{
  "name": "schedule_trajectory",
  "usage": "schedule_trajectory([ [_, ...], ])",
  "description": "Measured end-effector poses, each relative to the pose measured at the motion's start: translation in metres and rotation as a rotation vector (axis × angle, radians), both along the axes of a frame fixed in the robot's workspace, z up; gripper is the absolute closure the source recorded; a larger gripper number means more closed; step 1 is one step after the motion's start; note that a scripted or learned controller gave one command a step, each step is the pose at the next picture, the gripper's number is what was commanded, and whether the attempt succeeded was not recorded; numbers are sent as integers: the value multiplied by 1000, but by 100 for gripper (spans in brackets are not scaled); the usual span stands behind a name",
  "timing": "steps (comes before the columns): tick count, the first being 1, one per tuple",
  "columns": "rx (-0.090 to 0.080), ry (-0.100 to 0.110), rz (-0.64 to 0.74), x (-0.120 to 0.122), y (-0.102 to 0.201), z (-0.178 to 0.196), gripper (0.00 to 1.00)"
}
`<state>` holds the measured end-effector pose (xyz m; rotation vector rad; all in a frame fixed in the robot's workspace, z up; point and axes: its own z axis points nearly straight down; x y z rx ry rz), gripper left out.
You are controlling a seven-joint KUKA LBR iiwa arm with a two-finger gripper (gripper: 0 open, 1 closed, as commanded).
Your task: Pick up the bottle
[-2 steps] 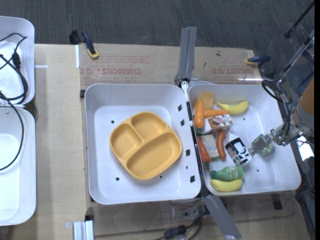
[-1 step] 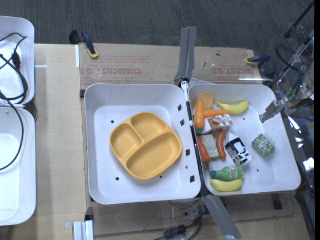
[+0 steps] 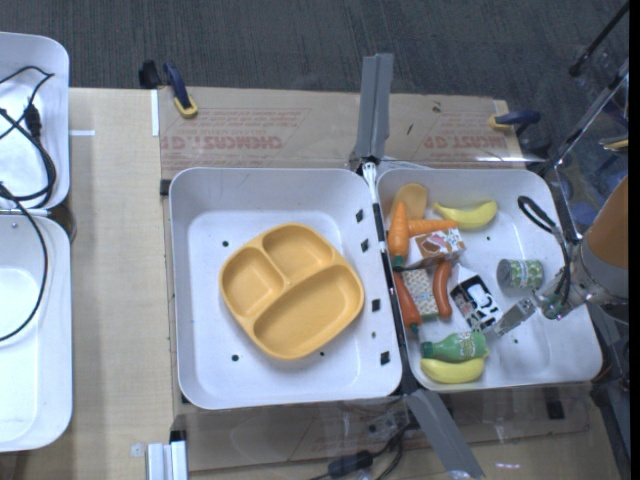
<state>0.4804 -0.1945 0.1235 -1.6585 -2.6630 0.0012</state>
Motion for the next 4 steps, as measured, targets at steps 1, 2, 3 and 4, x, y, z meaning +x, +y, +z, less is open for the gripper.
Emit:
schedule_trajectory([
  [1, -2, -3, -129, 69, -15, -34, 0],
  [2, -1, -1, -50, -1, 5, -34, 0],
  [3, -1, 1, -311, -3, 29, -34, 0],
  [4, -2, -1, -178, -3, 92, -34, 0],
])
